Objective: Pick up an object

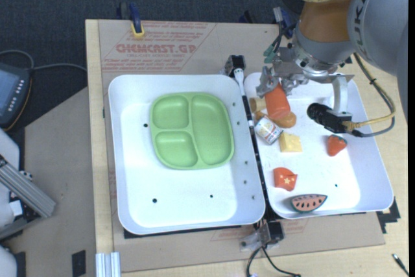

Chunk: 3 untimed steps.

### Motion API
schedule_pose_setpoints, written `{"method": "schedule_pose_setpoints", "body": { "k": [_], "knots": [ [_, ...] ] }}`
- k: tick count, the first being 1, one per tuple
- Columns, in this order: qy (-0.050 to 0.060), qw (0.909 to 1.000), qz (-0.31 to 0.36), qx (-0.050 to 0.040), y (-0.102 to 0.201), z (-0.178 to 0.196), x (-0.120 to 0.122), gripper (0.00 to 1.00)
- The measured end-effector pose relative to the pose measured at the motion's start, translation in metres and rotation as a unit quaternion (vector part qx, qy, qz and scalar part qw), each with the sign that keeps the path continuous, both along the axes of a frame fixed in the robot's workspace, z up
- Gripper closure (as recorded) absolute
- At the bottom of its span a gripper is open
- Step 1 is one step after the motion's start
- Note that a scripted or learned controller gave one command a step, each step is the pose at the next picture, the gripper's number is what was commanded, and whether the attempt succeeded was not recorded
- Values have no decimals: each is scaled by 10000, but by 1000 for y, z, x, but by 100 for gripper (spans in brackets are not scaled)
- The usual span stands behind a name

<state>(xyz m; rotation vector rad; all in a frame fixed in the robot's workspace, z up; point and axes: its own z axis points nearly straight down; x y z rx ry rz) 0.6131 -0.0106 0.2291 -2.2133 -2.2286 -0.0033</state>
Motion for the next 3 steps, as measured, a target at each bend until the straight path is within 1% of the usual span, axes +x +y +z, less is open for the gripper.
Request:
{"method": "schedule_pose_setpoints", "body": {
  "k": [1,2,3],
  "knots": [
    [1,10000,-19,-8,14,1,-1,100],
    [-7,10000,-41,-16,-1,-2,9,100],
    [23,10000,-31,-8,10,-13,-4,100]
  ]
}}
